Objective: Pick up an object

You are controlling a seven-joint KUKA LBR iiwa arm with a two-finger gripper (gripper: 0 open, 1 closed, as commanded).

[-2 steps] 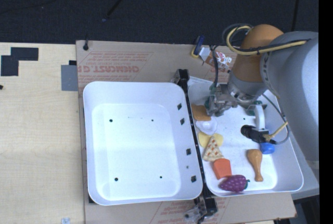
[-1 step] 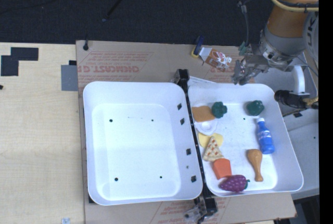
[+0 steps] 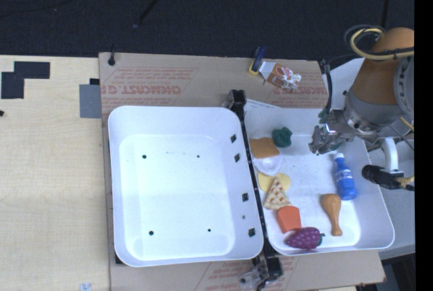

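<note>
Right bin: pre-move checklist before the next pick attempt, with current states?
1. Claw is over the right bin: ok.
2. Claw carries nothing between its fingers: cannot tell, too small and dark.
3. A target lies near: ok, blue bottle just below the claw, green toy to its left in the view.
4. Blue bottle is apart from its neighbours: ok, drumstick lies separate below it.
5. Pizza slice free to grasp: not ok, it touches yellow pieces and the orange block.

Grey arm [image 3: 379, 90] entering from the right, orange band above wrist, claw [image 3: 323, 141] angled down-left.
</note>
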